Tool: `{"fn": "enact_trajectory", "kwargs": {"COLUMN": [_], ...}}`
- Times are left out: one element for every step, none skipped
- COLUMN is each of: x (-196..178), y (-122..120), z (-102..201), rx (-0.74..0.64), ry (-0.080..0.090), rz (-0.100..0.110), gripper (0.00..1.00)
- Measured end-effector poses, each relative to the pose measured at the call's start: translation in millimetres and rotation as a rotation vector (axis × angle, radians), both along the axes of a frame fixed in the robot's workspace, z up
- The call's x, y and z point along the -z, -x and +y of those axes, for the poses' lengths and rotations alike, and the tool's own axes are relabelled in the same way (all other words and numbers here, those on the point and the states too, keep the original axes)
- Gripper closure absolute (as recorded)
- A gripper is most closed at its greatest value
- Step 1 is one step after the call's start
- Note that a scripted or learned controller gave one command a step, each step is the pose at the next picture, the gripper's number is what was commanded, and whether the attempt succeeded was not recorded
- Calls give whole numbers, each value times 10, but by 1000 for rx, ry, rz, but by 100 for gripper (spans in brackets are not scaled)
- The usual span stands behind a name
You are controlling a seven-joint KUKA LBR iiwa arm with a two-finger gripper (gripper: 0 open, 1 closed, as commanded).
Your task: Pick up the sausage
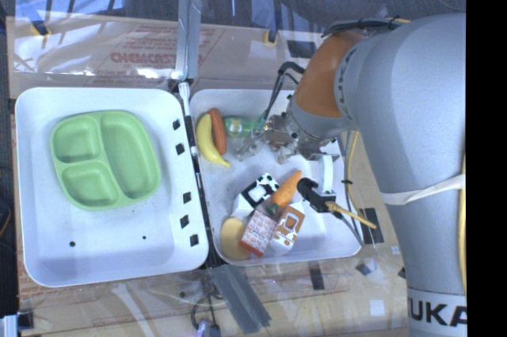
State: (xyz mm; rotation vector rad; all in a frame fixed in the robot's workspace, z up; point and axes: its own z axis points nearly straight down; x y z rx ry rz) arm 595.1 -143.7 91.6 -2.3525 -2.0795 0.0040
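Because the sausage point(218, 131) lies touching the banana point(207, 141), the tool point(265, 131) at its three o'clock could snag both. I cannot tell its finger state.

Brightness: we see an evenly lit, fairly bright scene, with the white bins point(103, 264) close to washed out.
Light source: we judge it overhead and diffuse.
Shadows: we find only soft, faint ones, beside the green plate point(103, 159) and under the arm point(396, 113).
Glare: we note pale reflections on the clear sheet point(103, 50) behind the bins and a sheen on the arm's grey shell.
Sharpness: we read the picture as slightly soft and grainy; small toys in the right bin blur together.
Distortion: we see the bin edges bow a little.
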Motion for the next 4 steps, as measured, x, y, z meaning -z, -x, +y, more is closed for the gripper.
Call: {"fn": "enact_trajectory", "kwargs": {"x": [52,53,29,34], "y": [-529,-532,-572,-576], "z": [290,415,488,134], "rx": [112,205,138,197], "ry": [3,6,0,-2], "rz": [32,30,22,17], "gripper": [0,0,0,0]}}
